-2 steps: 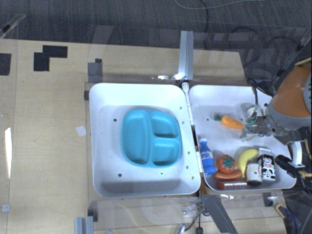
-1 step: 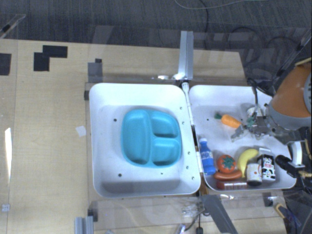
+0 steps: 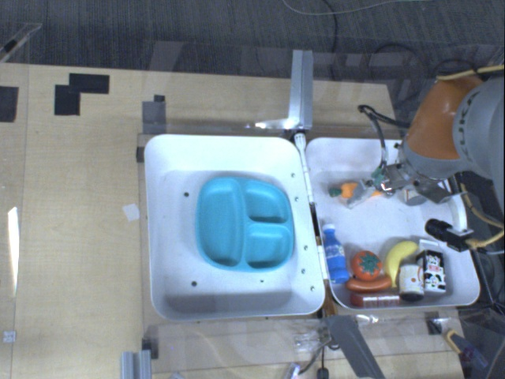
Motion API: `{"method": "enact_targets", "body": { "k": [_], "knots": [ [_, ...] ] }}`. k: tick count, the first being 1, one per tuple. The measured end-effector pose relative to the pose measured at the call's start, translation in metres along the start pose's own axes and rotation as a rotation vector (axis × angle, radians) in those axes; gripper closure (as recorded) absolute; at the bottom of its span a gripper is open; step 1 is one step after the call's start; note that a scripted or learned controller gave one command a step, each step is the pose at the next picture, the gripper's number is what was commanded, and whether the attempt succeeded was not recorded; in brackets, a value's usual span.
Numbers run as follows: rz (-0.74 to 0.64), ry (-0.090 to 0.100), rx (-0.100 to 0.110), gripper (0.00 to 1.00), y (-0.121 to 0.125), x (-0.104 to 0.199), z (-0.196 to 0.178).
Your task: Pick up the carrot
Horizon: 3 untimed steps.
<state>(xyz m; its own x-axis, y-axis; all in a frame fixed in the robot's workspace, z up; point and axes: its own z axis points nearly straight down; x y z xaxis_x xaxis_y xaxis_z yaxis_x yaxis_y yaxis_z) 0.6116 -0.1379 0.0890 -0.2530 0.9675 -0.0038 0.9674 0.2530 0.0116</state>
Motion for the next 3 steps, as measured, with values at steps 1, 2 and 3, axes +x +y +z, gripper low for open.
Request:
{"method": "enact_targets", "body": {
  "k": [1,2,3],
  "knots": [
    [0.0,0.0,0.0,0.0,0.0,0.0,0.0],
    [-0.175,-0.001,0.0,0.0,0.05,0.006,0.002],
    [-0.181,-0.004,-0.007,1.0,0.054,0.007,-0.011]
  ]
}}
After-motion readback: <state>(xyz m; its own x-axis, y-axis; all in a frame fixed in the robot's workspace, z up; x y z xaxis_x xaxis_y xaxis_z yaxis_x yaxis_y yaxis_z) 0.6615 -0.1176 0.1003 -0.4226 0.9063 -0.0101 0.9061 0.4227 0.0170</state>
